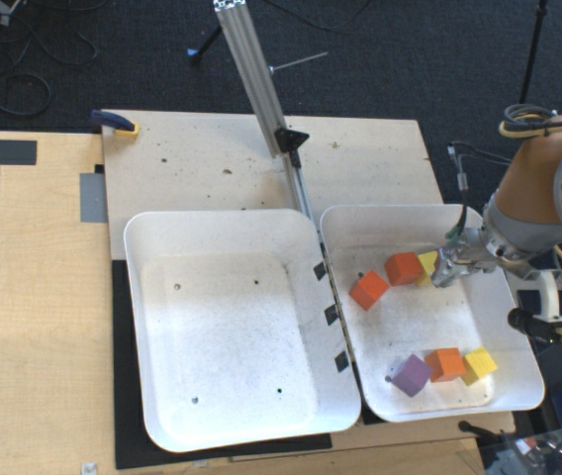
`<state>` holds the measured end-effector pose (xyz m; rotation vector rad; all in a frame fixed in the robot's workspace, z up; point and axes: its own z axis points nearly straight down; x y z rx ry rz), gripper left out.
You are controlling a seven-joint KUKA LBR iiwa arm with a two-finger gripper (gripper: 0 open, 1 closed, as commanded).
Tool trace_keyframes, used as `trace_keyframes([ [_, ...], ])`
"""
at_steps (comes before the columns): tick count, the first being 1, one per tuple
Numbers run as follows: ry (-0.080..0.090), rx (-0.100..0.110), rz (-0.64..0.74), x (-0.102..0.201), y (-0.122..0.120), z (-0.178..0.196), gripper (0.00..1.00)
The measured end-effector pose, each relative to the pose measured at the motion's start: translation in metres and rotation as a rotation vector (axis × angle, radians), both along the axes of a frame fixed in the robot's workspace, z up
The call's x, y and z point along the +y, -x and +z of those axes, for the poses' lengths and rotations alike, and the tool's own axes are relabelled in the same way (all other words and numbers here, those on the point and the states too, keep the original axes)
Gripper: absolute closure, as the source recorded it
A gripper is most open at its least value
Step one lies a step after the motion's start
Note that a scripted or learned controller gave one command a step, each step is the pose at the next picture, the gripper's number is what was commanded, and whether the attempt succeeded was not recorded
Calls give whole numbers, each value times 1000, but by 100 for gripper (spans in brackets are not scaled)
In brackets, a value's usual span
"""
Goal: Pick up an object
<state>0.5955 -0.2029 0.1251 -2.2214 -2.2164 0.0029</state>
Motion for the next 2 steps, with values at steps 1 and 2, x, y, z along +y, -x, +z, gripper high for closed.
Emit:
trace_keyframes([
  [1,2,-6,3,-1,-3,43,100],
  [2,2,-6,3,-2,-4,78,100],
])
